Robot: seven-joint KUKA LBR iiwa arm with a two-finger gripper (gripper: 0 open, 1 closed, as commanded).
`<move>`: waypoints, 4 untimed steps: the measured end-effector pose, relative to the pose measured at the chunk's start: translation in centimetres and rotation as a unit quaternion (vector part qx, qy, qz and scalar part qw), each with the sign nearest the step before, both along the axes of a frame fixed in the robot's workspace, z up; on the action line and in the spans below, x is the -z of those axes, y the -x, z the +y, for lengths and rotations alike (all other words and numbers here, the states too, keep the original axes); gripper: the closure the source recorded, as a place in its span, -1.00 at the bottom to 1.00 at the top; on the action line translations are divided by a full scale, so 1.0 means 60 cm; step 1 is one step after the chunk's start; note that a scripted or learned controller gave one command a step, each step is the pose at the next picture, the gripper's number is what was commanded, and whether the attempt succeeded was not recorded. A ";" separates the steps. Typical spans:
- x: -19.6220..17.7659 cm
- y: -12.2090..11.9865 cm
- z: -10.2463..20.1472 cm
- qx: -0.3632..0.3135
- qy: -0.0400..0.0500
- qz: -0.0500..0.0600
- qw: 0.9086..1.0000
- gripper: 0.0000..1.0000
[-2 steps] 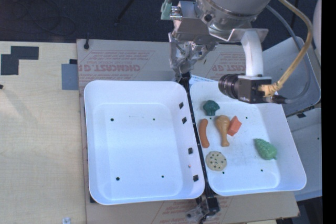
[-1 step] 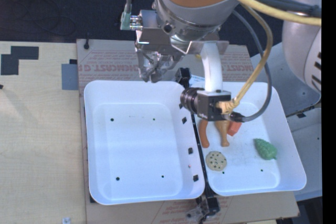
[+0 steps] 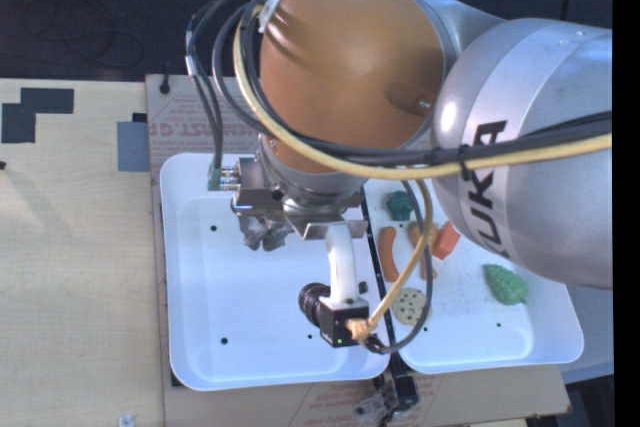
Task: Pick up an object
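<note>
Wooden surface (image 3: 80, 245) is carrying two white bins; the tool (image 3: 266, 233) is hanging over the left bin (image 3: 190, 315), its state unclear, while toys are lying unpicked in the right bin (image 3: 560, 345)

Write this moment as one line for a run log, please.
arm: over left bin | gripper: nothing seen held | right bin: green toy, orange pieces

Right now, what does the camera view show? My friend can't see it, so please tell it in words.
A big grey and orange robot arm reaches down over the left white bin. The right white bin holds small toys: a green lump, a teal piece, orange sticks and a tan disc.
</note>
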State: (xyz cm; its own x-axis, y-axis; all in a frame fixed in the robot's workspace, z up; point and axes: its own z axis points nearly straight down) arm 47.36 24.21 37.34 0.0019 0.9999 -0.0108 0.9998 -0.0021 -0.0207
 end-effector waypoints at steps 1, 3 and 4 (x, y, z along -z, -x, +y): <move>0.284 0.003 0.000 -0.001 0.000 0.000 1.000 1.00; 0.260 -0.019 -0.110 0.001 -0.003 -0.006 1.000 1.00; 0.267 -0.011 -0.212 0.002 -0.004 -0.007 1.000 1.00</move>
